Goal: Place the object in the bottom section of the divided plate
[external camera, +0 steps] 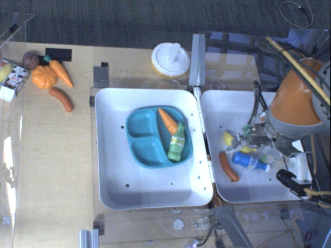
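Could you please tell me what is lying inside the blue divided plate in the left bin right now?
The blue divided plate holds an orange toy carrot and a green plastic bottle, both in its right-hand section. The plate surface directly beneath them is covered; the two left sections show bare blue.

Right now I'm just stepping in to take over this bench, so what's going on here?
The grey arm's pincer is down in the right bin, among a yellow toy, a blue bottle and a toy sausage. I can't tell whether it has gripped anything. In the left bin, the blue divided plate already carries a toy carrot and a green bottle in its right-hand section; its two other sections hold nothing.
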`<control>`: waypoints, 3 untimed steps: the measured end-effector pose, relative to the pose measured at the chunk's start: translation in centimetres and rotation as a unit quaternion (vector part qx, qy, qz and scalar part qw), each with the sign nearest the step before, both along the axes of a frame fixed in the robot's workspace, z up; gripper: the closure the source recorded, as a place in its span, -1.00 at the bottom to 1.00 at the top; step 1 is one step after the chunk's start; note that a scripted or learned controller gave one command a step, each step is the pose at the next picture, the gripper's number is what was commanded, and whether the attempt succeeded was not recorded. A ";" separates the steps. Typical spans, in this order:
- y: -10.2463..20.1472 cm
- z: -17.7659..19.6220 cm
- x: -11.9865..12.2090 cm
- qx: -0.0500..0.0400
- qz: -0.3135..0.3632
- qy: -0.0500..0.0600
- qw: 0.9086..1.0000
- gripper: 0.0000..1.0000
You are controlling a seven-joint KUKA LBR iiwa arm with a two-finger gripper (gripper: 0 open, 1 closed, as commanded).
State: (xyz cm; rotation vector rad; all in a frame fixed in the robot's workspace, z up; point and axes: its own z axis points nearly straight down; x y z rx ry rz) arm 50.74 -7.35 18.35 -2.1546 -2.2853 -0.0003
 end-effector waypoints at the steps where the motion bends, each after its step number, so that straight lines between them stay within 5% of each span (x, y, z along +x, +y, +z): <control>1: -6.5 11.5 -1.9 -0.001 0.076 -0.003 0.997 -1.00; 2: -13.2 5.3 -2.0 -0.001 -0.068 -0.001 0.998 -1.00; 3: -12.6 -7.5 -1.9 0.000 -0.159 -0.003 0.987 -1.00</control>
